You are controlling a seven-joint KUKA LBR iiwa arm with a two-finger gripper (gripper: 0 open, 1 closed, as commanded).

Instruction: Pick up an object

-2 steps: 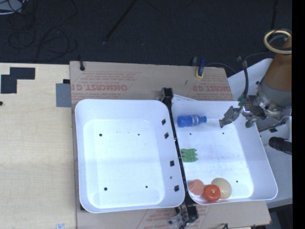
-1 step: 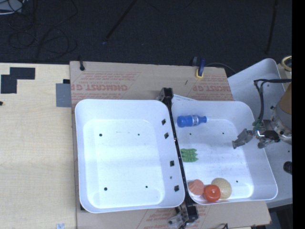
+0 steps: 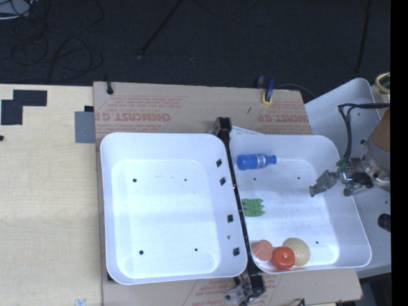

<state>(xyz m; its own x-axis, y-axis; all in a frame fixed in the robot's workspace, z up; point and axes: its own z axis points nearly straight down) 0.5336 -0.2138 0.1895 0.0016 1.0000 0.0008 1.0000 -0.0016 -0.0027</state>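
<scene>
My gripper (image 3: pixel 328 182) hangs over the right bin's (image 3: pixel 347 247) right side; whether it is released or clenched, I cannot tell. Nothing visible in its grasp. Blue bottle (image 3: pixel 256 162) lies near the top-left wall. Green item (image 3: pixel 252 207) sits mid-left. Pink piece (image 3: pixel 261 250), red ball (image 3: pixel 284 257) and tan ball (image 3: pixel 298 250) cluster at the bottom.

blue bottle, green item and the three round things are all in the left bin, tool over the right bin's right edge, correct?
Not quite. The camera view shows the blue bottle, green item and three round things in the right bin, not the left. The tool is over the right bin's right edge, as you said.
</scene>
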